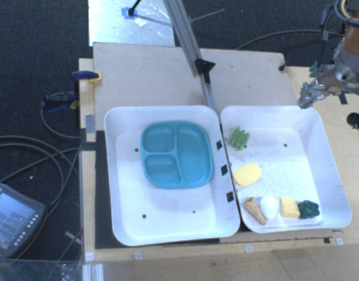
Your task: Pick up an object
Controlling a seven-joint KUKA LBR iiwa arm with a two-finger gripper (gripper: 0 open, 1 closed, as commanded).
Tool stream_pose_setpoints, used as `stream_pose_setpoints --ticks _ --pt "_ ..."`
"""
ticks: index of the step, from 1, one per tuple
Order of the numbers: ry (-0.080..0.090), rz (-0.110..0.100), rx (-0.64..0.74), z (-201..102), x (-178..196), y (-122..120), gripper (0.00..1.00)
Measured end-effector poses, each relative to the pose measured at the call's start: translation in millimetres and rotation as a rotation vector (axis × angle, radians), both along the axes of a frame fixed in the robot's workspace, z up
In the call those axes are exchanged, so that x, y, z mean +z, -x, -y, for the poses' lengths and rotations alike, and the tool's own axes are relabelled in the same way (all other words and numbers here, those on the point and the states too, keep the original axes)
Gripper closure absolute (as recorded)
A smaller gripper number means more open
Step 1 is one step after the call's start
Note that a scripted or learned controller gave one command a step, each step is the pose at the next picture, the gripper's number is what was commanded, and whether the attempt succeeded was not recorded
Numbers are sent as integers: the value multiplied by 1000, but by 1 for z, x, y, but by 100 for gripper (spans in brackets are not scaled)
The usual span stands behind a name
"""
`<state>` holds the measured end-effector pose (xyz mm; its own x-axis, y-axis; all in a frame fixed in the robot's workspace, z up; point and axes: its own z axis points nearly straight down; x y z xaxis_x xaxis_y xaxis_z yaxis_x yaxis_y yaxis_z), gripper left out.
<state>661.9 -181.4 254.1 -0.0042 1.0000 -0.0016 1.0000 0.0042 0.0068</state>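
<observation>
Camera view | end effector (308,96) hung above right bin's (334,174) far corner, grip state unclear | blue tray (176,154) sat in left bin (124,215) | yellow piece (248,174) lay in right bin

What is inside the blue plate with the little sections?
Nothing lies in the blue divided plastic plate; its three compartments look bare. It sits in the left white bin, hiding the bin floor beneath it.
</observation>
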Motion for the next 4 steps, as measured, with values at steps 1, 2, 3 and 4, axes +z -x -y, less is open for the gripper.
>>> stream_pose_setpoints --ticks 1,2,3,4 --pt "-3 -4 6 -47 8 19 100" --pt "-4 -7 7 -106 6 43 100" --pt "-4 -7 7 -160 0 58 100" --pt "-4 -9 6 -204 -16 83 100"
